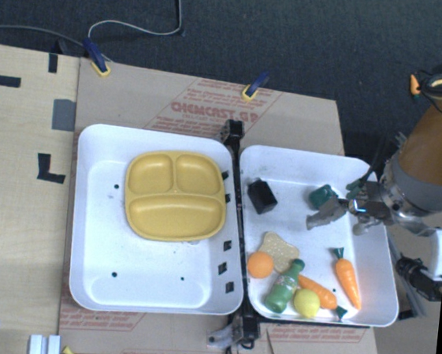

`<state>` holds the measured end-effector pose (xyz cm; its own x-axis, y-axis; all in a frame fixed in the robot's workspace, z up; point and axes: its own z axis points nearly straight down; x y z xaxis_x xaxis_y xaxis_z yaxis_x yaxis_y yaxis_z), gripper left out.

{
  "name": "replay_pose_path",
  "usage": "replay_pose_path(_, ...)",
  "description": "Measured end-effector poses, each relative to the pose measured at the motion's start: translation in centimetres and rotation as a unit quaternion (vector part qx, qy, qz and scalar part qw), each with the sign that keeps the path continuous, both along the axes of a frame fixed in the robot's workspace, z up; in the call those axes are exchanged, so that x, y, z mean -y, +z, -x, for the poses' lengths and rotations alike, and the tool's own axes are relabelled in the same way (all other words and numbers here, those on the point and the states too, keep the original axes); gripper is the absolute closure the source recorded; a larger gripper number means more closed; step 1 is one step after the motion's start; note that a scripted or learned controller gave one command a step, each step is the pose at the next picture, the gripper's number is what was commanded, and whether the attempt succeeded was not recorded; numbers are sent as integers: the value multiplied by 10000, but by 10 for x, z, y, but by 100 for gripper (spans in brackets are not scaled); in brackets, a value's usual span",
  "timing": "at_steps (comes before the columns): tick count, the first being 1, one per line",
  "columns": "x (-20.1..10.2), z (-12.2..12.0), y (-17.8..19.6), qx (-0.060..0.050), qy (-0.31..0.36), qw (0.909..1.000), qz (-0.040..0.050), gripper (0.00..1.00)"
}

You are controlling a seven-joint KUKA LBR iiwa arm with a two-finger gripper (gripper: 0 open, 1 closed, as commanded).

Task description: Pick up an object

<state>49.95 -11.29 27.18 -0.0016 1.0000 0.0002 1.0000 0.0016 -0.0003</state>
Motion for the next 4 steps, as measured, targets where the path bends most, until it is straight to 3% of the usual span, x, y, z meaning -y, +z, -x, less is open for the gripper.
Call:
replay_pose_path(1, 59, -63, -126, -21, -10, 10000, -4, 0)
replay_pose_path(2, 82, -66, -185, 13, -1, 10000, 2, 0)
replay_pose_path(3, 102, -120, -185, 33, 5, 10000, 14, 0)
replay_pose_path(4, 76, -78, -185, 23, -6, 10000, 15, 0)
